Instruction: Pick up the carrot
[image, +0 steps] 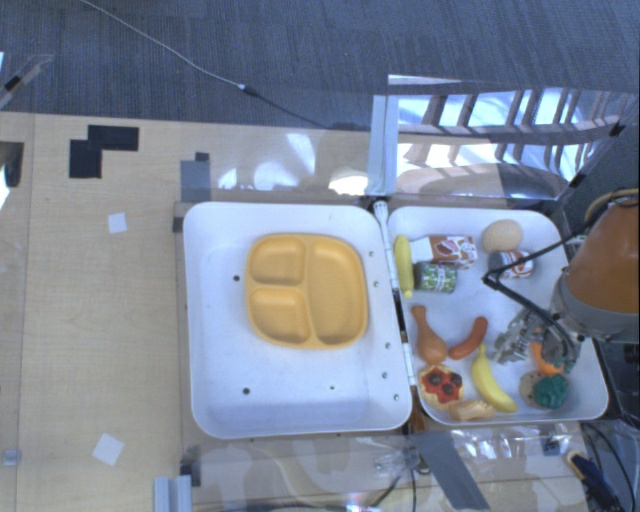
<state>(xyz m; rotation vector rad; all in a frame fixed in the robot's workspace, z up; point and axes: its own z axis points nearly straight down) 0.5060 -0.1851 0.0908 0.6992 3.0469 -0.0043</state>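
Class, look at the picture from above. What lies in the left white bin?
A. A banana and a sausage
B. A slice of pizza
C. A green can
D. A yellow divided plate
D: the yellow divided plate sits alone in the left bin, while the food items lie in the right bin.

The grey KUKA arm with its orange band (607, 262) enters from the right edge of the frame, at mid-height, and bends down toward the lower right. Its metal two-finger gripper (528, 345) hangs below the wrist, pointing down and to the left; whether its tips are parted or closed cannot be made out
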